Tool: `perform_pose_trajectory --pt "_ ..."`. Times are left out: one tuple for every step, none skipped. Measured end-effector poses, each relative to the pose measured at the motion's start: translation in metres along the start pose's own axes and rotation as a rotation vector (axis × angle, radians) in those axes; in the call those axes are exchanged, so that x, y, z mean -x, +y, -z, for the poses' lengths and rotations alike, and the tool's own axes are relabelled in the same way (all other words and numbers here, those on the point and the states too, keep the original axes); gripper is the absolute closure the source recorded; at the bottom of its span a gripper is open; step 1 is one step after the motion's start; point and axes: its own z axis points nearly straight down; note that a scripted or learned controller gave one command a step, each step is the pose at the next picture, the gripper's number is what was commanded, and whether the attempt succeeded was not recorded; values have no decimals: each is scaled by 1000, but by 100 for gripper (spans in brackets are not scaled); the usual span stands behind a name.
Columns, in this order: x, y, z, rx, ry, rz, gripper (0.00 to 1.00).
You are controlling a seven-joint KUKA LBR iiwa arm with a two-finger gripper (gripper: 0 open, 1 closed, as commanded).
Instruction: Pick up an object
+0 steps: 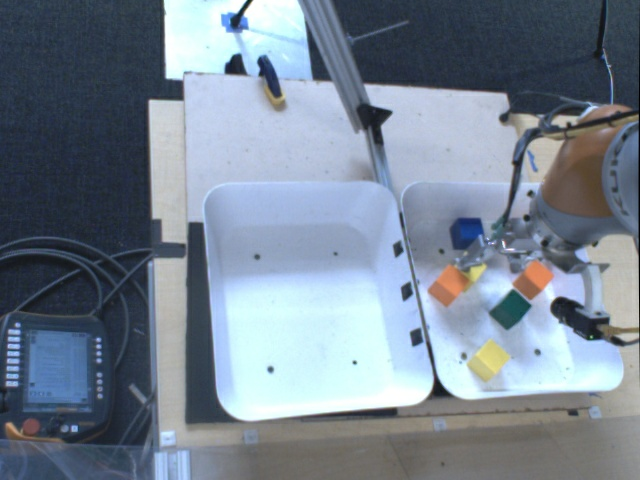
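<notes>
The right bin (600, 368) holds several cubes. A blue cube (466, 232) lies at the back, with an orange cube (449, 286) left of centre and a second orange cube (533, 279) to its right. A green cube (510, 310) and a yellow cube (489, 359) sit nearer the front. My gripper (490, 256) is low over this bin, between the blue cube and the two orange ones. It is open, its metal fingers (467, 261) spread apart. A small yellow block (477, 272) peeks out just under the left finger. Nothing is held between the fingers.
The left bin (225, 218) stands beside the right one, a divider wall between them. A slanted metal rod (335, 48) crosses the back of the bench. A teach pendant (55, 373) with cables lies off the bench at the left. The arm's orange band (590, 168) overhangs the right bin's rear right.
</notes>
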Motion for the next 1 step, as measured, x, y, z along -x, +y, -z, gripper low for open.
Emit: perform_pose_trajectory --pt "0 5 -1 4 -5 2 0"
